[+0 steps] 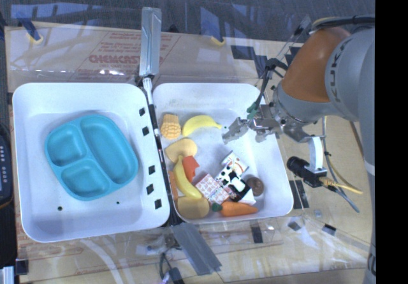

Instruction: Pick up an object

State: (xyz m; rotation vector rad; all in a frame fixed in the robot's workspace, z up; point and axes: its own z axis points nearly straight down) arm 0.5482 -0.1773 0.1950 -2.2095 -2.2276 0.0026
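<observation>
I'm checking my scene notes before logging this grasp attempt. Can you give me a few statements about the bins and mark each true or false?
1. The blue divided plate lies in the left bin. True.
2. The toy food is piled in the left bin. False: it is in the right bin.
3. The gripper is over the right bin. True.
4. The carrot lies on the blue plate. False: it lies near the right bin's front edge.

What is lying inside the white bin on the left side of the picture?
The left bin holds one blue divided plate, its three compartments bare. The plate covers the bin floor beneath it, so anything under it cannot be seen.
</observation>
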